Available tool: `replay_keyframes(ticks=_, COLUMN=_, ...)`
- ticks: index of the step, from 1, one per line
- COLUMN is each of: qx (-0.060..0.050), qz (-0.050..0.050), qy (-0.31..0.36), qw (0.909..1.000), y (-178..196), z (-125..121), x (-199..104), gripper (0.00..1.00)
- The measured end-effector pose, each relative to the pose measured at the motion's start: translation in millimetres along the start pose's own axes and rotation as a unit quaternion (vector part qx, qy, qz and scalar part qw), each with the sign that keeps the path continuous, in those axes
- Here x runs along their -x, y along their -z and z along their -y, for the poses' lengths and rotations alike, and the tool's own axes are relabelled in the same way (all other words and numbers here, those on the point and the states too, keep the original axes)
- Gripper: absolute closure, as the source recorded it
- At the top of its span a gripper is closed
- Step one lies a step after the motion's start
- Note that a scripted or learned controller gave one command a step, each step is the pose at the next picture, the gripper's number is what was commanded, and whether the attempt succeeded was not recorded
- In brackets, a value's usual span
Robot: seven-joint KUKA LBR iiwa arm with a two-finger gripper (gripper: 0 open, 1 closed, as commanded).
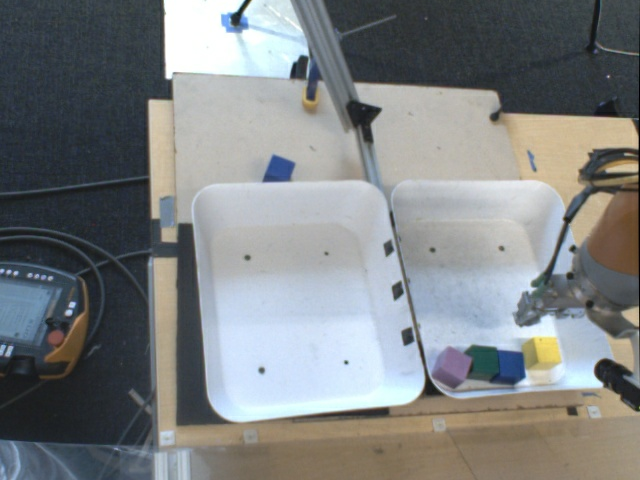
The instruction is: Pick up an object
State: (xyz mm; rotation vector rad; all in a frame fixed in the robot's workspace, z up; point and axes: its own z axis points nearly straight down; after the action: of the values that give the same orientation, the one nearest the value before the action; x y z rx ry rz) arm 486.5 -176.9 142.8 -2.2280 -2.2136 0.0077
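Observation:
Four small blocks lie in a row along the near edge of the right bin (480,218): a purple block (452,365), a green block (484,360), a blue block (509,367) and a yellow block (543,353). My gripper (532,309) hangs at the right side of that bin, just above and behind the yellow block. I see nothing between its fingers, and their spread is too small to make out.
The left bin (290,298) sits beside the right one, with a dark divider strip between them. A blue block (279,169) lies on the board behind the bins. A metal pole (330,58) slants down from the top. A teach pendant (35,313) rests at far left.

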Motion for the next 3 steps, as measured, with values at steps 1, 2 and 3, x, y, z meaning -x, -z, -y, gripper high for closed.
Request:
replay_keyframes(ticks=1, qx=0.006, qz=-0.001, qy=0.008, qw=0.9999, y=70, z=1, x=-46, gripper=1.00)
replay_keyframes(ticks=2, qx=0.005, qz=-0.001, qy=0.007, qw=1.0000, y=90, z=1, x=-55, gripper=1.00)
replay_keyframes(ticks=3, qx=0.004, qz=-0.001, qy=0.007, qw=1.0000, y=108, z=2, x=-68, gripper=1.00)
